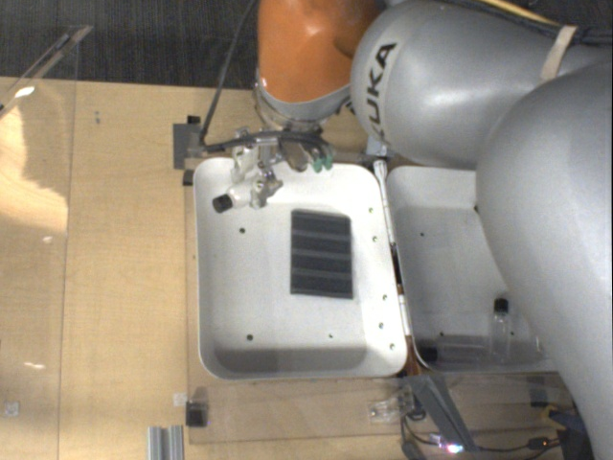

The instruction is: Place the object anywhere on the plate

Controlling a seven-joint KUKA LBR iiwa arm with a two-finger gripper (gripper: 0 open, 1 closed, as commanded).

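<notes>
— Nearest item?
— Grey KUKA arm point(498, 161), filling the right side, over the right white bin point(436, 257).
— Left white bin point(215, 286)?
— Dark ribbed rectangular plate point(321, 254) lies flat near its centre.
— Gripper?
— Two-finger gripper point(257, 182) hangs over the bin's far-left corner, well apart from the plate. Finger state: cannot tell. Small dark object point(222, 202) sits just beside it; held or not, cannot tell.

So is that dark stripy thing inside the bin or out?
Inside: the dark ribbed plate lies flat on the left bin's white floor.
</notes>
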